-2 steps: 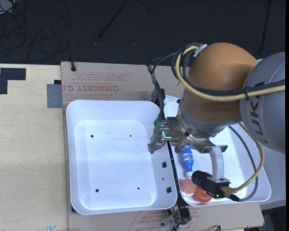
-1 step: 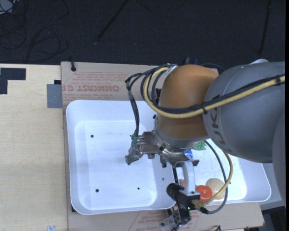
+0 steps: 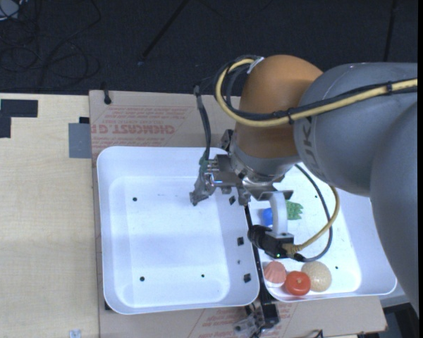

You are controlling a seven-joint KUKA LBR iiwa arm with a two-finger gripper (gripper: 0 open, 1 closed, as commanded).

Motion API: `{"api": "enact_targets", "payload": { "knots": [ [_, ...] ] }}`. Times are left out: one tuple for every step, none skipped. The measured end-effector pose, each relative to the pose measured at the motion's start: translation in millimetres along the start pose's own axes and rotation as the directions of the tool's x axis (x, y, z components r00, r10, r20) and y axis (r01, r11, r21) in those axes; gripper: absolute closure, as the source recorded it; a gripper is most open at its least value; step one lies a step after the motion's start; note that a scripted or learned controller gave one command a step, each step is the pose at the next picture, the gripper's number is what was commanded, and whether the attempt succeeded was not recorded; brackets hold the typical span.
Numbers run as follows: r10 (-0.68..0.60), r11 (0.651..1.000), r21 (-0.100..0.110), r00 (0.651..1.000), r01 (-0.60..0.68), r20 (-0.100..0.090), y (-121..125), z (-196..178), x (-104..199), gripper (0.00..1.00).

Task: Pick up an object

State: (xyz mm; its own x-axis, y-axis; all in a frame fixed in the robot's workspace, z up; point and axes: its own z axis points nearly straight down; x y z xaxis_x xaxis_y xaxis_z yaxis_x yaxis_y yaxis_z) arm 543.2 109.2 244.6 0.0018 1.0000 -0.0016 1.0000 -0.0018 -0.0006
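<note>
My gripper (image 3: 198,195) hangs over the right part of the left white bin (image 3: 107,210), close to the wall between the two bins. Nothing shows in it. The right bin (image 3: 370,282) holds the objects. A red tomato-like ball (image 3: 297,283) lies at its near edge, between a pink and white round piece (image 3: 274,274) and a beige ball (image 3: 318,275). Further back, a small blue object (image 3: 266,217) and a green leafy object (image 3: 294,208) lie just below the wrist, partly hidden by it.
The large grey arm with its orange band (image 3: 278,94) covers the far and right parts of the right bin. Both bins rest on a cardboard sheet (image 3: 144,122) on the wooden bench. A black clamp (image 3: 257,322) sits at the near edge between the bins.
</note>
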Motion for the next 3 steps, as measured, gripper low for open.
{"api": "enact_targets", "payload": {
  "knots": [
    [-0.007, 1.0, 0.011, 1.0, 0.007, 0.0, 22.4, 107.0, 58.2, 0.0],
    [0.001, 1.0, 0.009, 1.0, -0.001, 0.001, 23.5, 91.1, 54.0, 1.0],
    [-0.001, 1.0, 0.006, 1.0, 0.001, 0.0, 22.9, 110.1, 43.4, 1.0]
  ]
}}
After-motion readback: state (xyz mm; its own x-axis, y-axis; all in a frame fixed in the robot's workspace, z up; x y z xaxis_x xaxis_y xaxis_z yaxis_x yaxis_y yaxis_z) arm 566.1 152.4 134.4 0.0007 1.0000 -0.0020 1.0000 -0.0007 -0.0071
